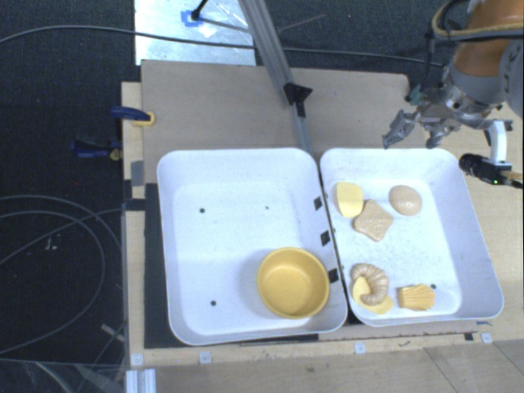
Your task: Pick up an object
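Observation:
My gripper (416, 133) hangs above the far edge of the right bin (473, 244), open, with nothing between its fingers. Below it in that bin lie a yellow wedge (349, 198), a tan cracker-like piece (373, 220) and a pale round bun (404, 200). Nearer the front are a curled beige piece (372, 282) on a yellow disc and a ridged yellow piece (417, 297). A yellow bowl (292, 282) sits upright in the left bin (205, 219), at its front right.
A grey pole (270, 47) slants across the bench from the top toward the gap between the bins. Blue and yellow clamps (131, 117) grip the bench's left edge. Cables lie on the dark floor at left.

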Robot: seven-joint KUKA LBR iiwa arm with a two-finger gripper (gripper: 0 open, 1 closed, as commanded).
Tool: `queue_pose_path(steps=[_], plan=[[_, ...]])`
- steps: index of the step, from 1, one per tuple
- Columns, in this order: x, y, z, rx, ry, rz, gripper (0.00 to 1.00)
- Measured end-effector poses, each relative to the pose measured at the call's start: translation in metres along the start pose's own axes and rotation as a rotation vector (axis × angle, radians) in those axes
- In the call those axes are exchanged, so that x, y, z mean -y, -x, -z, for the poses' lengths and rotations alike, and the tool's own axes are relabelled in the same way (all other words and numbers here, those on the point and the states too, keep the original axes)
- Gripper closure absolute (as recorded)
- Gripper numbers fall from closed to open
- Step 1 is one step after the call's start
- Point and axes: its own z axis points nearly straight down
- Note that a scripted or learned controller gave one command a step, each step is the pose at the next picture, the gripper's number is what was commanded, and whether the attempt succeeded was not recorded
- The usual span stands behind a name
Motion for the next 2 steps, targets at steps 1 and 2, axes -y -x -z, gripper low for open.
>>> queue_pose_path(steps=[1,2], plan=[[-0.003,0.005,-0.060,0.000,-0.004,-0.002,0.00],[-0.007,-0.002,-0.104,0.000,-0.002,0.002,0.00]])
